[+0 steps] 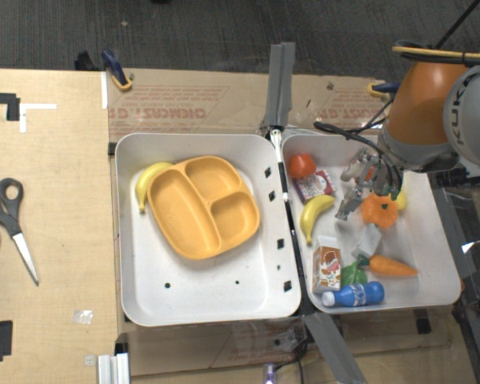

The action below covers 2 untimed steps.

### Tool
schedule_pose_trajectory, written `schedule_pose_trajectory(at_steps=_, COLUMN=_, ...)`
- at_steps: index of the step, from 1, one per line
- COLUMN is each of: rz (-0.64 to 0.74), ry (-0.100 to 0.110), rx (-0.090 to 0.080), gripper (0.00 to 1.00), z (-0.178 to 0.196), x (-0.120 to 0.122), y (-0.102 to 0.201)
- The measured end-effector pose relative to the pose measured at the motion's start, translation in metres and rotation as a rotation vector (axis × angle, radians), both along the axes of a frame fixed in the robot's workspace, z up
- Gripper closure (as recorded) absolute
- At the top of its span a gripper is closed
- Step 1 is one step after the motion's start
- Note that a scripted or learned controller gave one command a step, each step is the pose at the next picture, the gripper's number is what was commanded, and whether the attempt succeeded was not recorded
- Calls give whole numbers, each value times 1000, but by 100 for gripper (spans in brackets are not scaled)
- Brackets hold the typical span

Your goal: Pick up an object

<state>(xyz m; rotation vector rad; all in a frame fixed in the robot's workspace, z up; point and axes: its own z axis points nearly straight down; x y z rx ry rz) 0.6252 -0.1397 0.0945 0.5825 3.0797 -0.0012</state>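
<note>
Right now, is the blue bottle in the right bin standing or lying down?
Lying down. The blue bottle rests on its side along the right bin's near wall, white cap pointing left.

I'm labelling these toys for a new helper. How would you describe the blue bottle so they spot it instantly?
Look at the right bin, along its near edge. The blue bottle lies there on its side, white cap pointing left, just below the toy carrot. It is the only blue item among red, yellow, orange and green toys.
</note>
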Motion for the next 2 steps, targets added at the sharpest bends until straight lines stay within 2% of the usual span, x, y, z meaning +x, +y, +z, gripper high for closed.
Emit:
schedule_pose_trajectory(at_steps=1, rz=34, ry=4, rx=1, gripper=0, z=-2, x=-59, y=-38)
schedule_pose_trajectory(at_steps=2, rz=35, ry=0, rx=-1, gripper=100, z=8, x=-57, y=-38)
